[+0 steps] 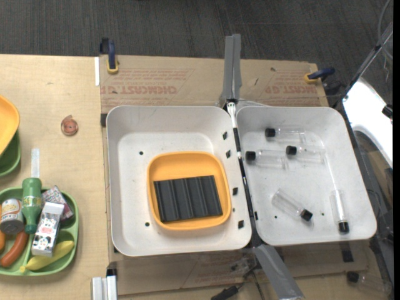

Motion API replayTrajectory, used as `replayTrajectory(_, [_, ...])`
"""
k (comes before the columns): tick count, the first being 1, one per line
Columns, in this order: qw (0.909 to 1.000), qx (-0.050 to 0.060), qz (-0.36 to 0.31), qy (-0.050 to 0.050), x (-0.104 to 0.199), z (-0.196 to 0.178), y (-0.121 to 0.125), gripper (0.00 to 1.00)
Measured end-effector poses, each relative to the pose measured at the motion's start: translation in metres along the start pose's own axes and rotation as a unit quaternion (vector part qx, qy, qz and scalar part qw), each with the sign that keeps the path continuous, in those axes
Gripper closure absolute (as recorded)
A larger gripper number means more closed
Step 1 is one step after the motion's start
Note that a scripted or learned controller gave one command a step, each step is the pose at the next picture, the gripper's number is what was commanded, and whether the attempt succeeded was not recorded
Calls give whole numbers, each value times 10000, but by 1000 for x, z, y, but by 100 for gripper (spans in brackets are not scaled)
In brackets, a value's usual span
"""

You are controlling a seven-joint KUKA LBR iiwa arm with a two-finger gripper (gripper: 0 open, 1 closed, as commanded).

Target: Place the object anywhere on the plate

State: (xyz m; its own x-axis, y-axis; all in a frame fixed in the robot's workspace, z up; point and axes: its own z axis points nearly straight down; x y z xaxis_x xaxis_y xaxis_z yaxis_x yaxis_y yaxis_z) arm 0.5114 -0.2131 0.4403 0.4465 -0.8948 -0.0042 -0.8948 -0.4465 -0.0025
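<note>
Camera view, looking down at a slant on the counter (62, 167), which carries two shallow white bins side by side.

The left bin (115, 167) sits in the middle of the frame. In it lies an orange plate (187, 160) with rounded corners. A black ribbed slab (187, 197) lies flat on the plate, covering most of its floor, with its edges inside the rim.

The right bin (350, 167) is at centre right. It holds several clear vials with black caps. One vial (278, 132) is near the top, another (269, 159) is just below it, a third (290, 205) is lower down, and a fourth (337, 208) stands lengthwise near the lower right corner. All of them are well apart from the plate.

A green tray of toy food (37, 230) sits at the lower left of the frame.

I cannot tell whether my tool is open or closed, and nothing here shows it gripping anything.

My judgement is this. If the slab is the object meant, the placing looks finished, since it rests wholly on the plate. If a vial is meant, the whole job remains: picking one from the right bin and carrying it across the divide.
</note>
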Motion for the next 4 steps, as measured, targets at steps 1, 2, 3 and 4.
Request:
replayTrajectory(1, [9874, -4, -1583, -1, -14, -1, 29, 100])
replayTrajectory(2, [9874, 0, -1580, 2, -14, -1, 29, 0])
replayTrajectory(3, [9313, 6, -3643, -3, -18, 8, 18, 0])
replayTrajectory(4, [8985, 25, -4390, 0, -4, -1, 26, 0])
